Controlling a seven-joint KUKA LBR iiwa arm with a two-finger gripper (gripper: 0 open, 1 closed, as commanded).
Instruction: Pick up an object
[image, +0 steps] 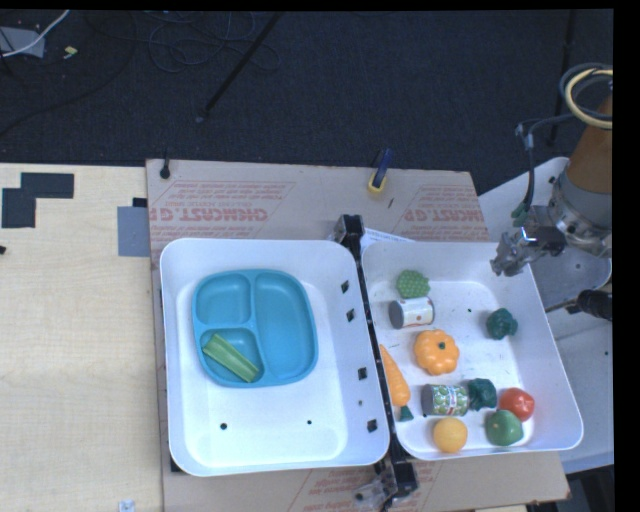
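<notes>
So here's where you're at: your gripper (512, 252) hangs at the upper right rim of the right bin (560, 400), nothing between its fingers, and honestly it's too small and cluttered up there to say whether they're spread or pressed together — I can't tell.

Closest candidate is the little dark green broccoli-looking piece (501, 323). It sits just below the gripper in the camera view, a touch to the left, close to the bin's right wall. It's a lumpy roundish thing with no real long axis, so the approach angle shouldn't matter much; my guess is the wall beside it is the thing to watch.

Everything else lies further off, down and to the left of the gripper:
- a light green bumpy piece (412, 284) and a grey-white cylinder (410, 313) lying on its side, long axis running left-right
- an orange pumpkin (437, 351) mid-bin
- a small jar (446, 400) also on its side, a red tomato (516, 402), a green fruit (503, 428), a yellow-orange ball (450, 435) near the bottom
- a carrot (394, 376) tucked along the left wall

The left bin (200, 440) with the blue divided plate (255, 327) is well apart — I'd skip it.
</notes>
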